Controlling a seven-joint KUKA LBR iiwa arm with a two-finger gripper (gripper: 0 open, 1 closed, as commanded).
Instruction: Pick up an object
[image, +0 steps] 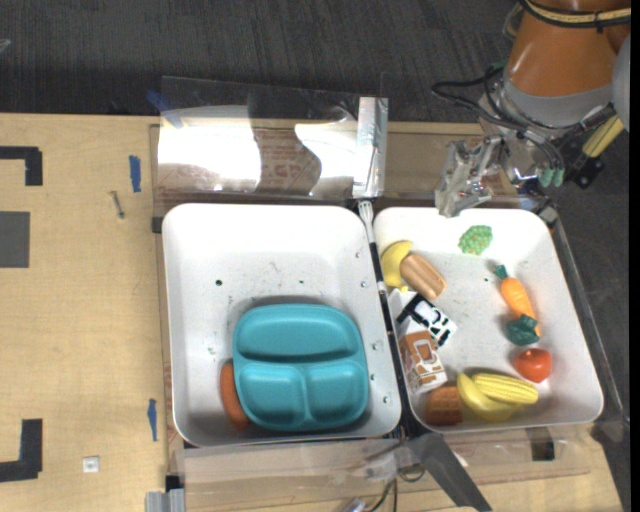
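A: Where is the hand (468, 185)?
B: Above the far rim of the right bin (570, 300), a metallic cluster under the orange band. I cannot tell how it is set; nothing shows in its grip.
A: What lies in that bin?
B: A knobbly green broccoli (476, 239) nearest the hand, a tapered orange carrot (516, 297), a round red tomato (533, 364), a ridged yellow corn cob (495, 390), a smooth hot dog (420, 274), and a printed carton (421, 360).
A: And the left bin (200, 290)?
B: A glossy teal plate (300, 365) with three compartments and rounded corners, partly covering something orange (232, 392). The surface (70, 330) beside it looks like pale board.
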